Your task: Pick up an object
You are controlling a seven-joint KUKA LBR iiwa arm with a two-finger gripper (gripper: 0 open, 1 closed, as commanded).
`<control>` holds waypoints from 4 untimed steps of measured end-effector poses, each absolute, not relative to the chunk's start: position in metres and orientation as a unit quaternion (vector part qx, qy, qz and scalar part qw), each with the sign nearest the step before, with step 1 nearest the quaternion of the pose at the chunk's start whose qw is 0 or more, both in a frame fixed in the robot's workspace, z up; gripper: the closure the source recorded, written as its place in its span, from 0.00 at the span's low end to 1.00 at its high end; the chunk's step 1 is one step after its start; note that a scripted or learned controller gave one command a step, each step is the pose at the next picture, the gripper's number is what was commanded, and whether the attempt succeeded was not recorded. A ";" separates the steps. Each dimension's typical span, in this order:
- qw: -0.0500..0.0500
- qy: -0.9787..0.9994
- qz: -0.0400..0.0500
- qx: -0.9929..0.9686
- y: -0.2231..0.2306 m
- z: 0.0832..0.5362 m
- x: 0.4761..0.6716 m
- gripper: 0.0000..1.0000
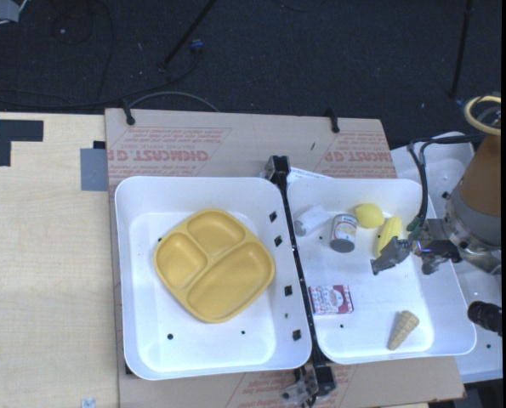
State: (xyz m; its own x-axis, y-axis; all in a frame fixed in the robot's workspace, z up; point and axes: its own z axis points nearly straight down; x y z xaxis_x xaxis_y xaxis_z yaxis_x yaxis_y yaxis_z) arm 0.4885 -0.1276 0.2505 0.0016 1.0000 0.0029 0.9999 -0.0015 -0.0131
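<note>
While your tool (403, 252) hangs wide and unladen just beside the banana (388, 233) in the right bin (457, 347), you are at the approach step, and the next move calls for closing on that fruit.

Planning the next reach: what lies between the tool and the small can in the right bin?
In the camera view, a banana lies between the tool and the small can, close beside the tool. A lemon sits just above that line.
</note>
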 end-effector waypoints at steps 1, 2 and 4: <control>0.002 -0.707 0.001 -0.707 -0.128 0.255 0.490 0.00; 0.004 -0.707 0.002 -0.707 -0.117 0.200 0.492 0.00; 0.004 -0.707 -0.002 -0.707 -0.115 0.088 0.488 0.00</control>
State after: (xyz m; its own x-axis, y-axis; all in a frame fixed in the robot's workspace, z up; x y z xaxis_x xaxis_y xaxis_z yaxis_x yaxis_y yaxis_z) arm 0.4878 -0.1147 0.0884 -0.0006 1.0000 0.0078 1.0000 0.0007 -0.0022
